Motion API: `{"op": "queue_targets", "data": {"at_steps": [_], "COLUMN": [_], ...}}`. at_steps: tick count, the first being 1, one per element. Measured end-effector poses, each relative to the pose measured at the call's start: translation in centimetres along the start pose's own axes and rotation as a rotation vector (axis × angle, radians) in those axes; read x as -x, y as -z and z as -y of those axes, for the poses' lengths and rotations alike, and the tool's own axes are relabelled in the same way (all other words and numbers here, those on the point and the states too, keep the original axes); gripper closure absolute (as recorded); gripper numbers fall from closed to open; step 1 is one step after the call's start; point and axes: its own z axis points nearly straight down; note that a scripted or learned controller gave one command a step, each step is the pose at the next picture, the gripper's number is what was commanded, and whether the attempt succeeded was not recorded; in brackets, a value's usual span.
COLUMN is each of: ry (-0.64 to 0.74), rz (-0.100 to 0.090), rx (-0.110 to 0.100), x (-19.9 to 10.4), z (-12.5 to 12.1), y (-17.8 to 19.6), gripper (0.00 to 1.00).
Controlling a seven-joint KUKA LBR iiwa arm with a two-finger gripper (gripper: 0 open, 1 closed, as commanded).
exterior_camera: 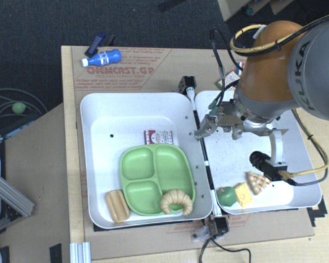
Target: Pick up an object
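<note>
You had the pincer (222, 126) hovering at centre-right, its state impossible to tell, while the croissant (176, 201) lay at lower centre on the green plate (152, 175), likely light, squashy and best gripped across its thick middle.

Bright, even overhead light; white bins (93, 114) glare a bit, soft shadows, pic slightly grainy, arm (279, 64) near lens blurry.

One fixed camera looks down aslant on both bins (93, 147).
</note>
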Motion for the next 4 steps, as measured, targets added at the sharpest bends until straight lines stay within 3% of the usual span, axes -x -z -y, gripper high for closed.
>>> {"op": "queue_targets", "data": {"at_steps": [1,2,3,4], "ry": [-0.002,0.0,0.001,0.0], "rz": [0.003,0.002,0.0,0.0], "rx": [0.003,0.002,-0.001,0.0], "x": [6.4,11.4,11.7,10.5], "z": [-5.6,-13.2,-13.2,-11.3], "y": [-4.2,-9.5,-14.4,-14.4], "gripper": [0.0,0.0,0.0,0.0]}}
